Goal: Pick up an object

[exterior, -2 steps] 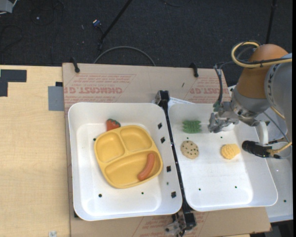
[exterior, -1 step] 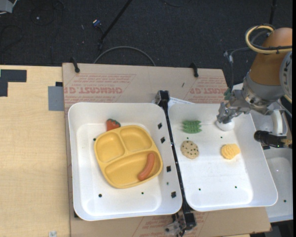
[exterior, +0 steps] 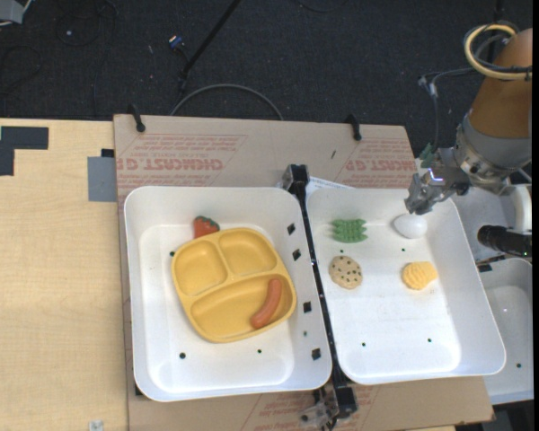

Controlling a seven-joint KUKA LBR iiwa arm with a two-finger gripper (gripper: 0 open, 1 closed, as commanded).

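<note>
Your end effector (exterior: 424,196) hangs over the far right corner of the right bin (exterior: 472,330), just above a white egg-shaped object (exterior: 410,226); whether it is spread or pressed together you cannot tell, and nothing is visibly pinched. The white piece looks like the intended pick, being nearest. Close by lie a yellow ridged toy (exterior: 419,276), a cookie (exterior: 346,272) and a green leafy piece (exterior: 349,231), spaced apart enough for single grasps. In the left bin (exterior: 153,330), a yellow divided tray (exterior: 217,281) holds a sausage (exterior: 268,303); a carrot-like piece (exterior: 205,226) touches its rim.

Cardboard sheet (exterior: 251,151) under both bins; black cables (exterior: 216,25) on dark floor.
</note>
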